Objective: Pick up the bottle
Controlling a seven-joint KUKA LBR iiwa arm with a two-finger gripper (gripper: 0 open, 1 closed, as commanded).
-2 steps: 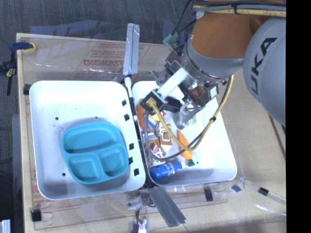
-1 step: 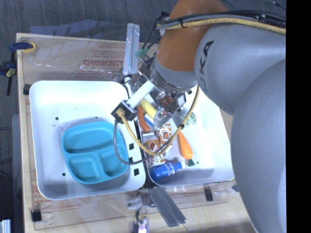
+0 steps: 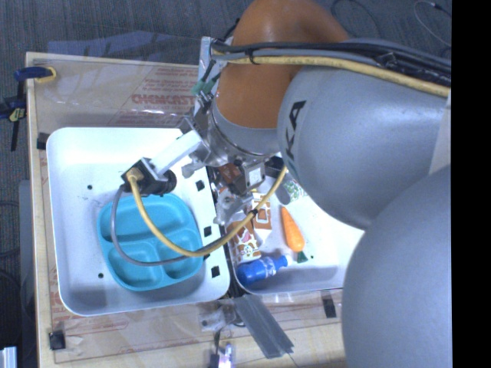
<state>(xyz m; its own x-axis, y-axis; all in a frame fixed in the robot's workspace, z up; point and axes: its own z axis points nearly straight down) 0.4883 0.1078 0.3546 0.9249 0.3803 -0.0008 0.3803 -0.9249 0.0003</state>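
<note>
Small blue plastic bottle [image 3: 261, 269], lower centre of frame: lying flat, likely light, smooth, rollable; grasp across body. Gripper [image 3: 230, 198] grasp state: cannot tell.

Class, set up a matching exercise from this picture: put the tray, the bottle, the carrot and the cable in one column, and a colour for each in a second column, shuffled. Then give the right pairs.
Things:
1. tray
2. bottle
3. carrot
4. cable

Colours:
A. orange
B. yellow
C. light blue, in the left bin
D. dark blue with a white cap

Pairs: 1-C, 2-D, 3-A, 4-B
</note>
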